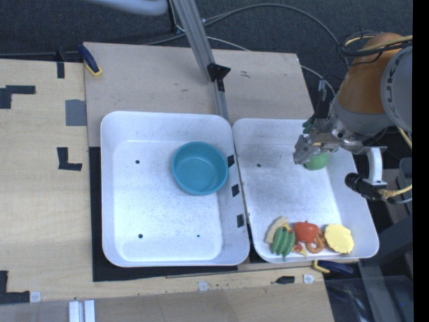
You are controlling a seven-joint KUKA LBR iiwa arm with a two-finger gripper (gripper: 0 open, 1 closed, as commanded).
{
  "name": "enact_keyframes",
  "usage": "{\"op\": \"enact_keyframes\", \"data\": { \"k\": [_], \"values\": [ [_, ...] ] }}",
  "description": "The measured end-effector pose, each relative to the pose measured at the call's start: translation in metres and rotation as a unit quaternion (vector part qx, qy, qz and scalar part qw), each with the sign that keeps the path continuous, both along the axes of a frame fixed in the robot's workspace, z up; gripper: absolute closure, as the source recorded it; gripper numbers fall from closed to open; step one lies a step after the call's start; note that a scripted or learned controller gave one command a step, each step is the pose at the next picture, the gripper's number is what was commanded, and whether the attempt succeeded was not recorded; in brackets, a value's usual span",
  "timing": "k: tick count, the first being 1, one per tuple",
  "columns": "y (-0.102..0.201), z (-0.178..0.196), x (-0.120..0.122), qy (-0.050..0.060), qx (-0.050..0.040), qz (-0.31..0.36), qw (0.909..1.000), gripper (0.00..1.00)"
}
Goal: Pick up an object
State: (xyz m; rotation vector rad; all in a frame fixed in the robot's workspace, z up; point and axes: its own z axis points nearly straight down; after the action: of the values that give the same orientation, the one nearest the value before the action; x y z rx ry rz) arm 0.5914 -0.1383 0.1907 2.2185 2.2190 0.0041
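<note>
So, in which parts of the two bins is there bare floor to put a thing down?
Left bin: bare all around the blue bowl. Right bin: bare in the middle, between the pincer with a green object under it, and the toy food crowding the near edge.

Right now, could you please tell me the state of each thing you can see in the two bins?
Blue bowl: upright in the left bin, nothing visible inside.
Green object: in the right bin, directly under the tool; grasp unclear.
Toy foods: clustered at the right bin's near edge, untouched.
Tool: lowered over the green object.
</note>
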Motion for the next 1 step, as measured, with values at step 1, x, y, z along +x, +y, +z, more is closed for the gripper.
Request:
{"op": "enact_keyframes", "data": {
  "k": [1],
  "values": [
    [-0.0004, 0.0527, 0.0109, 0.0, 0.0001, 0.0, 1.0, 1.0]
  ]
}}
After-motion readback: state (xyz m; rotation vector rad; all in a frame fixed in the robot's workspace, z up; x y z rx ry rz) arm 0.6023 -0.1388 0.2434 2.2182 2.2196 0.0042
